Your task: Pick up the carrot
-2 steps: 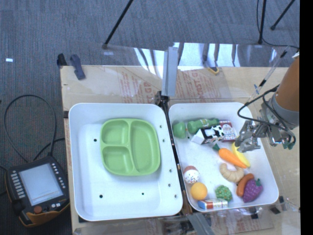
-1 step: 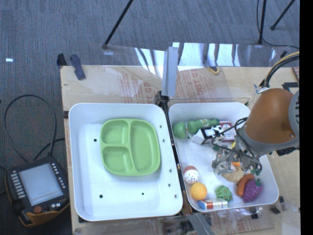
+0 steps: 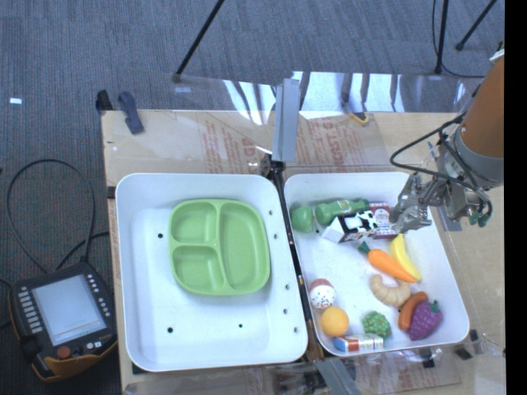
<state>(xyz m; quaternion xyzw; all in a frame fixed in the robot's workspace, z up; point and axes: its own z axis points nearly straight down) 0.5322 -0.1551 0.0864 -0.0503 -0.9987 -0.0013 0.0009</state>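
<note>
Probably handles as a light, stiff toy: orange plastic carrot (image 3: 389, 264) with a small green top, smooth and glossy by the look of it, so likely to slip or roll under a poor pinch. Hardly fragile. Tapers from the thick end at the green top, upper left, to a point at the lower right. Best taken across the thick middle of the body, square to its long axis, not at the narrow tip, where a squeeze would likely squirt it away.

Lies flat on the floor of the right-hand shallow white bin (image 3: 458, 301), slanting down to the right. Crowded on one side: touches, or very nearly touches, the yellow plastic banana (image 3: 404, 257) along its right flank, which leaves little room there. Sits just above the tan croissant-shaped toy (image 3: 388, 290) and just below the black-and-white cow-patterned carton (image 3: 356, 225).

Hangs over the far right part of the same bin, the grey two-finger tool (image 3: 414, 211), beside the carton's right end. Cannot tell whether released or clenched; too dark and small to read. Grasps nothing that can be made out.

From the tool, lies near, toward the camera and slightly left, with the banana's upper end between the two. Calls for a short shift that way, a turn to match the slant, then a descent.
</note>
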